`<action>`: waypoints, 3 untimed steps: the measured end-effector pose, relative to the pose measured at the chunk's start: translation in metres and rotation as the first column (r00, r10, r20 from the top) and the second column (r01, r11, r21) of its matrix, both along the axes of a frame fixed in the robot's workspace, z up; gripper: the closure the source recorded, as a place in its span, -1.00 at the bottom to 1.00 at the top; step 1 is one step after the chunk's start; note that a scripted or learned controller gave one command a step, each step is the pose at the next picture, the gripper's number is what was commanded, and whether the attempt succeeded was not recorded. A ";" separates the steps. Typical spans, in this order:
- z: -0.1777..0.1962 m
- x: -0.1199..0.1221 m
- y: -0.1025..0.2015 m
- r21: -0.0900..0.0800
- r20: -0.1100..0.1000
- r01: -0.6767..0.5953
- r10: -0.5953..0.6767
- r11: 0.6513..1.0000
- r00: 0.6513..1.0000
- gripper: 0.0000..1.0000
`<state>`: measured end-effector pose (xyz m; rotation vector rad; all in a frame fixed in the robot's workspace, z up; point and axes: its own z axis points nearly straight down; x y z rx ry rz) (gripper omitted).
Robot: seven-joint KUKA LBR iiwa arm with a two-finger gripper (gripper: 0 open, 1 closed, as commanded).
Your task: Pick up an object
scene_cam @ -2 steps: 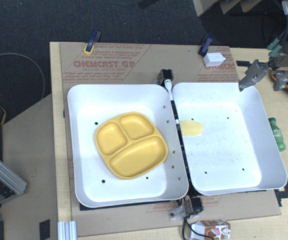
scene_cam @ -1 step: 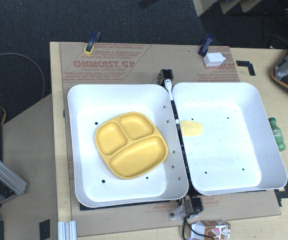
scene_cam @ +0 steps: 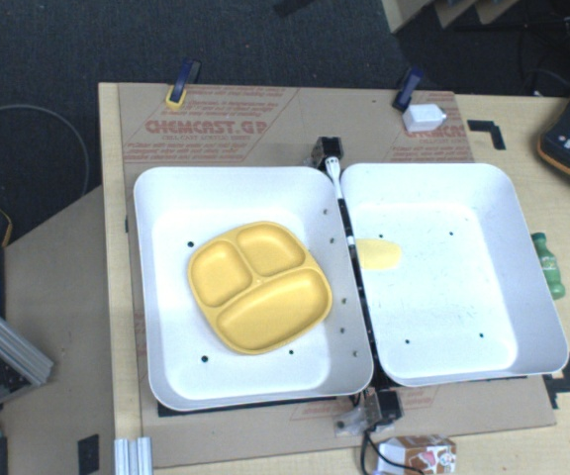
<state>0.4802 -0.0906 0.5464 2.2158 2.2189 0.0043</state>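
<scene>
A yellow divided plate point(scene_cam: 258, 286) with three compartments lies flat in the left white bin point(scene_cam: 166, 216), near its middle. A small pale yellow flat piece point(scene_cam: 378, 254) lies in the right white bin point(scene_cam: 483, 206), close to its left wall.
The two bins sit side by side on a cardboard-covered bench point(scene_cam: 265, 117), joined by a black strip point(scene_cam: 349, 255). Clamps point(scene_cam: 179, 85) and a white block point(scene_cam: 424, 118) stand at the back edge. A green object point(scene_cam: 548, 268) lies past the right bin's rim.
</scene>
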 end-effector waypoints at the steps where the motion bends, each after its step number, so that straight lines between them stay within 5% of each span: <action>1: -0.140 -0.002 0.005 0.004 -0.021 0.003 -0.003 1.000 1.000 1.00; 3: -0.320 0.043 -0.122 0.003 -0.014 0.007 -0.006 1.000 1.000 1.00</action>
